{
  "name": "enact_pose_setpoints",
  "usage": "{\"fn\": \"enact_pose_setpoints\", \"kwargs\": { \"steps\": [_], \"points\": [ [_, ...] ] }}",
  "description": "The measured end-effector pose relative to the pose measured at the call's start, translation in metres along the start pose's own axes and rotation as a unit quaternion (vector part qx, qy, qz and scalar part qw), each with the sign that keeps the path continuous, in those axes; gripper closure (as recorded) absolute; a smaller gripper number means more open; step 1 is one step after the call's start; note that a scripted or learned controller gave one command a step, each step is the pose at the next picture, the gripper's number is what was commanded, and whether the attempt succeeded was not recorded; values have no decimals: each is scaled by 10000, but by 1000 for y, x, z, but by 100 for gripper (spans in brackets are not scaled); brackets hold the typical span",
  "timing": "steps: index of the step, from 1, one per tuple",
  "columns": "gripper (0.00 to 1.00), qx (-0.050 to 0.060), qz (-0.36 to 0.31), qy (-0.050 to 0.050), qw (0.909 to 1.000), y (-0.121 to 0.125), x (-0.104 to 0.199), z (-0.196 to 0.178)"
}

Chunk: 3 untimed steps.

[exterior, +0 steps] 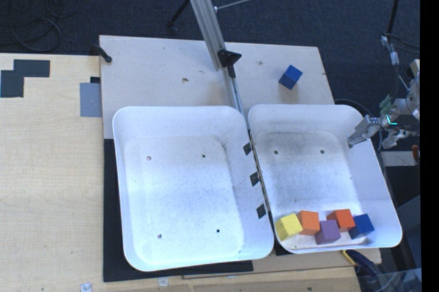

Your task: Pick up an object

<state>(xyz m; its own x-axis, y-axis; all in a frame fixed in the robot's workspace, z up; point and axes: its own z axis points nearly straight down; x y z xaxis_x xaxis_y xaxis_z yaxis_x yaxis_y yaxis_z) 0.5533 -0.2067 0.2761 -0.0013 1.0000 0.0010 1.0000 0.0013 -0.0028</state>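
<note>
Bins sit side by side, and the right bin holds the blocks bunched at its 6 o'clock edge, with a stray blue cube on the bench at 12. Gripper, at the bin's 3 o'clock rim, carries nothing; its spread I cannot tell. Judged best: aim for the yellow block at the row's end, where one side is free.

Two bins are sitting side by side on the bench, their inner rims touching: the left bin and the right bin. Five blocks are lying clustered in a row along the right bin's near edge, touching one another. A lone block is resting on the bench behind the right bin. A slanted rail is rising behind the bins, above their shared edge.
</note>
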Motion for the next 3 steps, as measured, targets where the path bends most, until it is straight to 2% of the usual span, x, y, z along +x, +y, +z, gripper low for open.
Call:
{"fn": "enact_pose_setpoints", "kwargs": {
  "steps": [1,2,3],
  "points": [
    [0,26,6,8,10000,11,-2,61],
    [0,51,7,24,10000,-58,28,168],
    [0,-46,-5,-14,10000,-38,31,36]
  ]
}}
